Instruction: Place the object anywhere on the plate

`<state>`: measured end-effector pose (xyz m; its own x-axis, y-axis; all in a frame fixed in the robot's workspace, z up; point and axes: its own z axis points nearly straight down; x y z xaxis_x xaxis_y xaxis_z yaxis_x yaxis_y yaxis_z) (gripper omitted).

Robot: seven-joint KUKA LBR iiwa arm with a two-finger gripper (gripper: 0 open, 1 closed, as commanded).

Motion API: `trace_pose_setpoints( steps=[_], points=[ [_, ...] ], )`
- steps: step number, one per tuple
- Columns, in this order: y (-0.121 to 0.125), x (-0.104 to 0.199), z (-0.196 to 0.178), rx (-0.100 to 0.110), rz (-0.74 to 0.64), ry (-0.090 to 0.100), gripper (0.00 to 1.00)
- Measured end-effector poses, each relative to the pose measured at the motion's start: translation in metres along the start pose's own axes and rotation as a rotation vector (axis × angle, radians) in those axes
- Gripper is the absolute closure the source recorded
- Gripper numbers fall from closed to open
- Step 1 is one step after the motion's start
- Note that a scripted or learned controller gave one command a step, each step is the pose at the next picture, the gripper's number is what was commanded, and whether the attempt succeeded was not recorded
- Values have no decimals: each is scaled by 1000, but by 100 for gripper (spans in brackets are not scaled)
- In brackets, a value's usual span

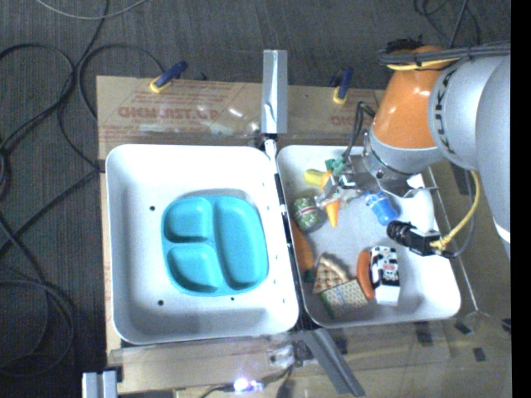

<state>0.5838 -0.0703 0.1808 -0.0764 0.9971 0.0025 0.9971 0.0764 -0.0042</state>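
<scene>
One gripper (338,191) — hovering over toys (319,210); plate (217,243) well apart.

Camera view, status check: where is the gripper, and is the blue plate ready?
Gripper low in right white bin, over the toy pile. Blue three-compartment plastic plate in left white bin, nothing on it. Grip state unclear.

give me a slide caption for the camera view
KUKA arm's gripper low among toy foods in the right bin, blue divided plate waiting in the left bin.

You see dark grey carpet (166,23) with loose cables (50,73) around a cardboard-topped bench (191,114), two blue clamps (168,75) at its far edge.
</scene>
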Motion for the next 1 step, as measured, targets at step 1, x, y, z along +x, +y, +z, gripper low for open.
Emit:
trace_pose_setpoints(
  steps=[1],
  points=[
    [-6, 64, 0, 2, -10, -2, 100]
  ],
)
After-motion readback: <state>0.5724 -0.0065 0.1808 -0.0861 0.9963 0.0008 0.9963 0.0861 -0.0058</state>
